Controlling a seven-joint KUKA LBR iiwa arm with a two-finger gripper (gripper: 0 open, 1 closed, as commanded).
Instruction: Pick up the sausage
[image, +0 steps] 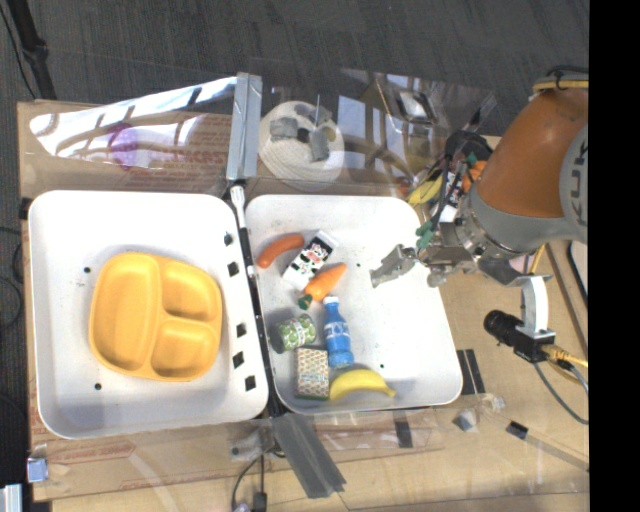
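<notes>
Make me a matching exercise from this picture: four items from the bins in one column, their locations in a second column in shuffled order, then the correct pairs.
Column one:
1. smooth orange-red toy sausage
2. yellow plastic divided tray
3. curved yellow toy banana
4. blue plastic toy bottle with a white cap

Column two:
A. alone in the left white bin
B. far left part of the right white bin, beside a small black-and-white carton
C. near edge of the right bin, next to a patterned box
D. middle of the right bin, just below an orange toy carrot

Pairs: 1-B, 2-A, 3-C, 4-D
</notes>
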